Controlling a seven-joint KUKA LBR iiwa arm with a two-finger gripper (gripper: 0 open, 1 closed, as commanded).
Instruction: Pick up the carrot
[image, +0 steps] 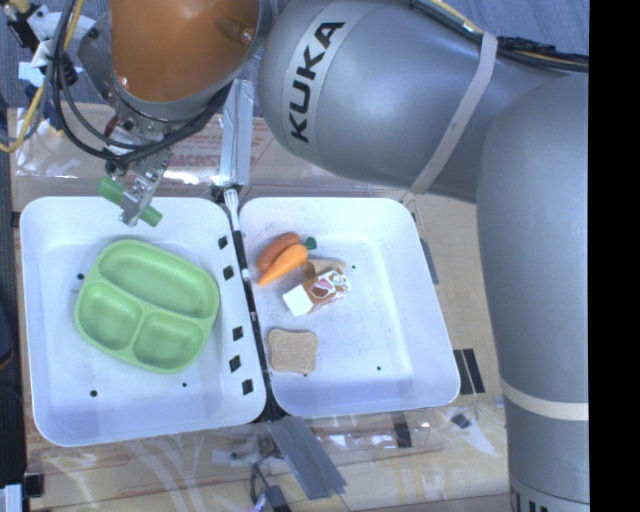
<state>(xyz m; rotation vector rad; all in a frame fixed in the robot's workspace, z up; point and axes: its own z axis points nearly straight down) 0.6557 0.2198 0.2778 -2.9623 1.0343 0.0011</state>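
Note:
The carrot (281, 258) is orange with a small green stub at its right end. It lies in the right bin (400, 330) near that bin's far left corner, close to the divider between the bins. My gripper (133, 203) hangs over the far edge of the left bin (50, 380), well to the left of the carrot and apart from it. Nothing shows in its grasp. The grey arm with its orange band crosses the top of the view above both bins.
A green divided plate (147, 305) lies in the left bin. Beside the carrot sit a red-and-white wrapped item (329, 286) and a white cube (298, 301). A slice of bread (292, 352) lies nearer the front. Cables hang at the far left.

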